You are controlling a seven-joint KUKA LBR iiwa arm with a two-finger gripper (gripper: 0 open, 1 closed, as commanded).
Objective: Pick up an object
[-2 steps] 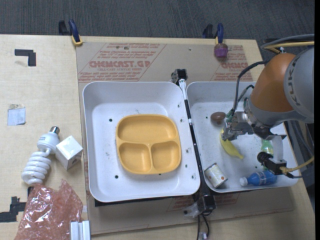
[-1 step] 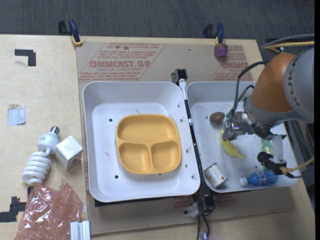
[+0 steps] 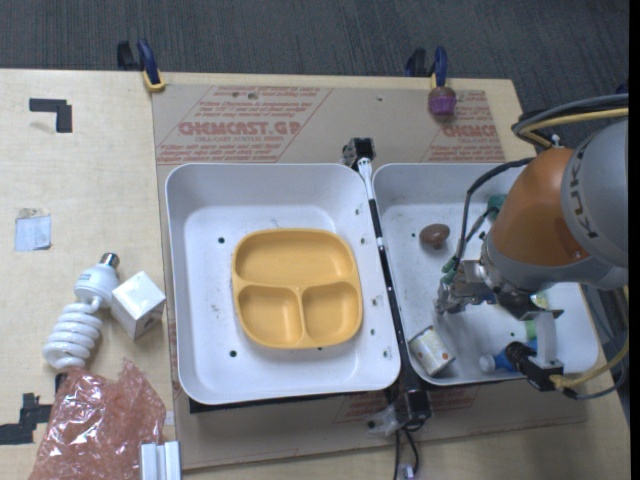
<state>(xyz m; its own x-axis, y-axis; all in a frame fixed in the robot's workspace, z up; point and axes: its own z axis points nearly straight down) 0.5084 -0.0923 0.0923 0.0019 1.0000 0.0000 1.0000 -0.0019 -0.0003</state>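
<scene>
Arm: grey KUKA arm reaching in from the right, orange band bulking over the right bin, wrist angled down so the tool can drop straight at the bin floor.
Gripper: the gripper is low over the middle of the right bin; from this slanted overhead look I cannot tell its state, and nothing shows caught in it.
Candidates: a small brown rounded object lies near the bin's far wall, apart from the tool; a small white cup lies tipped against the near left corner, just below and left of the tool.
Also in there: a blue and white item near the front wall, partly hidden by the arm.
Left bin: the left bin holds a yellow divided tray, flat and centred, well apart from the action.
Off bench: a spiral bulb and a white cube sit left of the bins, out of play.
Judgement: approach stage, pick not yet made; the cup looks the nearer target, though its corner spot leaves little room.
</scene>
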